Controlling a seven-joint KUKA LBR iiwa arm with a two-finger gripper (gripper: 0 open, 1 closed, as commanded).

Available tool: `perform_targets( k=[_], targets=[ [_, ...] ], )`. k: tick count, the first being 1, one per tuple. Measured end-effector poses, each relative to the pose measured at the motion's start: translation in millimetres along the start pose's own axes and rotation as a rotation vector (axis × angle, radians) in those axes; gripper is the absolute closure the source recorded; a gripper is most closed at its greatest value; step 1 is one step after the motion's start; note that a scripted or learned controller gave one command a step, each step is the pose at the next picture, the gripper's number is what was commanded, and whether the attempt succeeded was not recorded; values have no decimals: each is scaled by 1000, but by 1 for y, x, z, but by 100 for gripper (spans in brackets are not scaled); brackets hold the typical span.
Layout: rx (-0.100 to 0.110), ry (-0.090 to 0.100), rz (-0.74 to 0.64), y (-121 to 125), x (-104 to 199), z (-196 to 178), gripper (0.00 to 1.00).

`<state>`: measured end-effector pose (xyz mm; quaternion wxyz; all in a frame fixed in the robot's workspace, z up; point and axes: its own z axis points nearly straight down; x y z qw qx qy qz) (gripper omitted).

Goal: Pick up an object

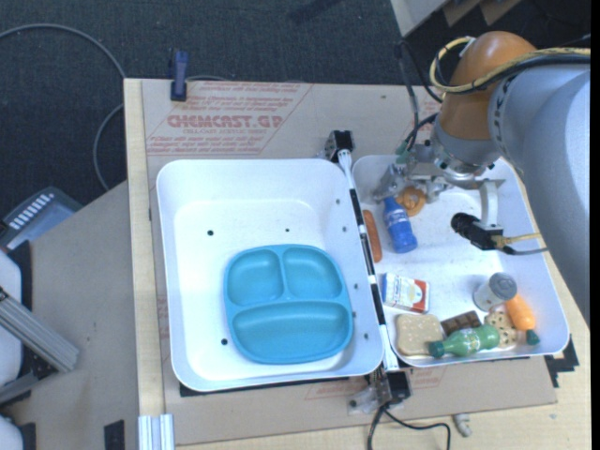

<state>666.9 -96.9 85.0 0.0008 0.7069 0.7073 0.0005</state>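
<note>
Reaching in from the right of the frame, the grey arm with its orange band hangs over the upper part of the right bin [452,268]. Its gripper [410,178] sits low at that bin's upper left corner. From here I cannot tell whether it is released or clenched, and nothing is plainly caught in it.

A small orange-brown object [411,199] lies just below the gripper, too blurred to name. Beside that, a blue bottle [400,229] lies on its side. An orange sausage-shaped piece [372,235] rests along the bin's left wall, just left of the bottle.

Lower down, near the same wall, is a small red and white carton [406,292]. Below it is a slice of bread [416,333]. A green bottle [466,342] lies across the bottom edge, its base touching the bread. A dark brown block [461,323] sits just above the green bottle. Toward the lower right corner are a grey round lid-like piece [494,291] and an orange carrot [521,313] beside it.

The left bin [187,251] holds a blue divided plate [288,303], lying flat in its lower half. Both bins rest on the table [234,120], which bears red lettering.
</note>
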Motion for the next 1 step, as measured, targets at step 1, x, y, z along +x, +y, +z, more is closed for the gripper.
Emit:
perform_targets(
  k=[1],
  targets=[
    [-3,0,0,1,0,-10,100]
  ],
)
